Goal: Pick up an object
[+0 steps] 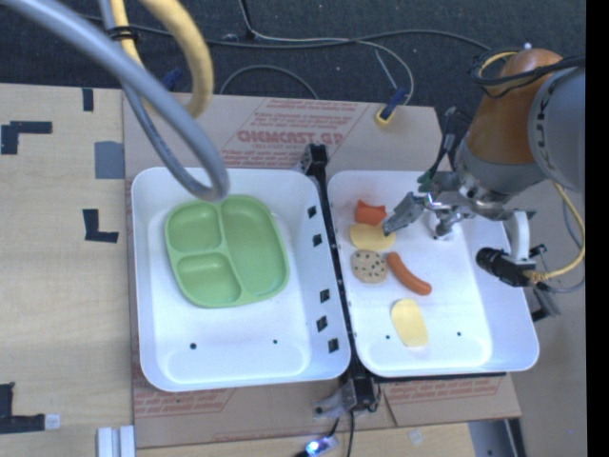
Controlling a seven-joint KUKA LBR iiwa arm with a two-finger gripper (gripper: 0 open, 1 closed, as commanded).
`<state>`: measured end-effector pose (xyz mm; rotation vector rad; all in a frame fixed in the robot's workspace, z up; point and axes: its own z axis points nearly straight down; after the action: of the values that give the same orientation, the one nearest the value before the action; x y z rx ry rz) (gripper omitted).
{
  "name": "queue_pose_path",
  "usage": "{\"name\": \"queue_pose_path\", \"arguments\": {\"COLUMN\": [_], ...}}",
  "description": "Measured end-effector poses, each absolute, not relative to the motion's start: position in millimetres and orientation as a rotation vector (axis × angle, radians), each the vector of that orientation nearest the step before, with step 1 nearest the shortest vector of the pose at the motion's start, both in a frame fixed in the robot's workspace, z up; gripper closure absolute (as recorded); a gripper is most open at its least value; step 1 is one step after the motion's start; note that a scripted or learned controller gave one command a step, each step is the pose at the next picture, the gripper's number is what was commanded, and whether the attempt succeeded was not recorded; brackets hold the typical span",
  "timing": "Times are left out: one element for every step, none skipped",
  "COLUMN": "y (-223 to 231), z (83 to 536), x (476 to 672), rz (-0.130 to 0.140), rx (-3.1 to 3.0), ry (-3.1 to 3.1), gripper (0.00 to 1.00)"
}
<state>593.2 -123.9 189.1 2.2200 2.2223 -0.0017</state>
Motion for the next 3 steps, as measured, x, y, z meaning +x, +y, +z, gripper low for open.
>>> {"name": "queue_pose_path", "arguments": {"y": [-126.8, -126.5, -123.7], "z": [130.8, 85.1, 99.4], "x": [586.3, 586.6, 590.1], "rz": [-0.004, -0.002, 0.013], "rx": [2.221, 2.221, 2.216], "ry": [2.223, 2.222, 2.224], "gripper": [0.0, 0.0, 1.0]}}
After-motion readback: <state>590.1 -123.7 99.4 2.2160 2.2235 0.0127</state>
